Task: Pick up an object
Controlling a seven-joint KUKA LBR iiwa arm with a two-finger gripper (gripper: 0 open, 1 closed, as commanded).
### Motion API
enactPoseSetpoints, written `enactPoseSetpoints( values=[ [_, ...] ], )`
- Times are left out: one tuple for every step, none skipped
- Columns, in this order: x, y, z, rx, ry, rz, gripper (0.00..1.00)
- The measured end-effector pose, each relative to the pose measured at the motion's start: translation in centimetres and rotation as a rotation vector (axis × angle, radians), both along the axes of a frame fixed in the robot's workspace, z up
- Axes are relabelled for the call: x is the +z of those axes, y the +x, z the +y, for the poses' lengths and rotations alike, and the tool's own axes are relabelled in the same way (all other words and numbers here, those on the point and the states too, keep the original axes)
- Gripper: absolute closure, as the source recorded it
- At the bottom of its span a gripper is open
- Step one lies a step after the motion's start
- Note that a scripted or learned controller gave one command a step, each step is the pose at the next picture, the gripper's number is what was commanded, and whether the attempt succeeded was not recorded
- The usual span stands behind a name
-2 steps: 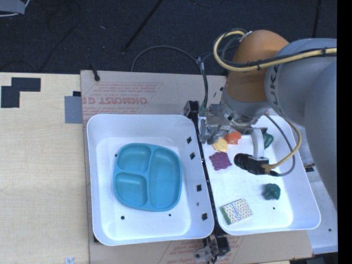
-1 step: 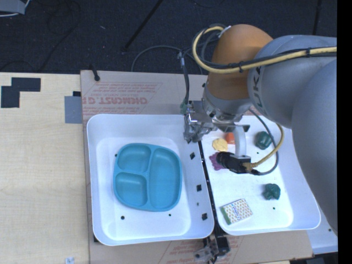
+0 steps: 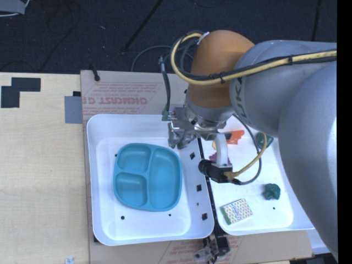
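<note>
Blue divided plate [image 3: 147,176] is lying flat in the left bin [image 3: 104,224], frame centre; gripper [image 3: 177,137] is hovering above its upper-right rim, grip state impossible to tell.

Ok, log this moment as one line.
gripper: over left bin back edge, fingers unclear | blue plate: left bin, untouched | green object, patterned pad: right bin

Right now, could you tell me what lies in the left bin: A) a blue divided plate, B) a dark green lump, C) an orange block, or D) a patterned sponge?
A: the blue divided plate lies flat in the left bin, while the dark green lump and the patterned sponge lie in the right bin.
</note>
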State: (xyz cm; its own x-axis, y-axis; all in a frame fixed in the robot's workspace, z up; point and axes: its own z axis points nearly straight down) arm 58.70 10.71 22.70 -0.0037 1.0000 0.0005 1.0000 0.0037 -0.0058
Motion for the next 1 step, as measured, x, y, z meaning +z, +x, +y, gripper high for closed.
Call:
enactPoseSetpoints(
  values=[
    [-0.01,0.04,-0.09,-0.002,-0.001,-0.001,0.00]
  ],
)
